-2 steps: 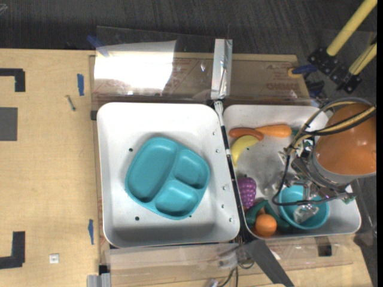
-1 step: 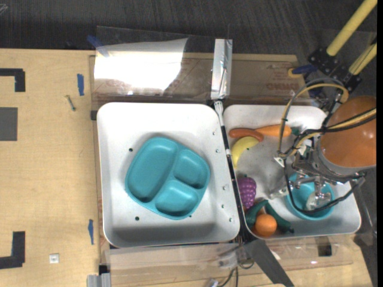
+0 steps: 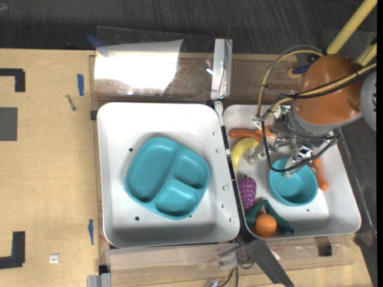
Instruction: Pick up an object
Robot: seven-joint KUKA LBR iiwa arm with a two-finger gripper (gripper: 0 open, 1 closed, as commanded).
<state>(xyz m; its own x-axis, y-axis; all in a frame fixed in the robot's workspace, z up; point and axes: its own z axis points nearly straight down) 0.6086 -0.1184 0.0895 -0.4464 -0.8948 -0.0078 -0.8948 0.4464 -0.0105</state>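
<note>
The arm's orange band (image 3: 326, 97) looms over the right bin (image 3: 346, 217), and cables (image 3: 275, 79) loop across its top corner, crowding the view. The claw (image 3: 291, 160) hangs just above the teal bowl's (image 3: 293, 187) upper rim; whether it is apart or together, I cannot tell from this slant. The right bin is busy: a yellow fruit (image 3: 241, 151) by the left wall, an orange strip (image 3: 242, 134) just above it, purple grapes (image 3: 247, 189) below, then an orange ball (image 3: 266, 224) resting on something dark green (image 3: 281, 223) at the bottom. Another orange piece (image 3: 319, 175) pokes out at the bowl's right side. Over in the left bin (image 3: 114, 130) sits a teal divided plate (image 3: 167, 176), alone in the middle. The tan tabletop (image 3: 42, 160) stretches away left.
</note>
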